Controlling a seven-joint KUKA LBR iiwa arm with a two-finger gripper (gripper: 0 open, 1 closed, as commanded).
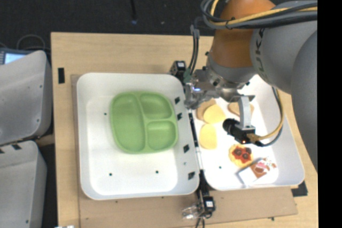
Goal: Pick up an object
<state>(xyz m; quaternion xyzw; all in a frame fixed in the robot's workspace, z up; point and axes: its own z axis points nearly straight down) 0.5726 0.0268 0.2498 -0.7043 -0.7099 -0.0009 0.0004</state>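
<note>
While no object is yet lifting clear, the flat pale-yellow plastic food pieces are lying in the right shallow white bin, directly beneath the grey two-finger gripper, whose grip cannot be told. Neighbouring: green divided plastic tray, left white bin. Legible writing: none.

Wooden surface carries two shallow white bins side by side, left bin touching right bin.
</note>
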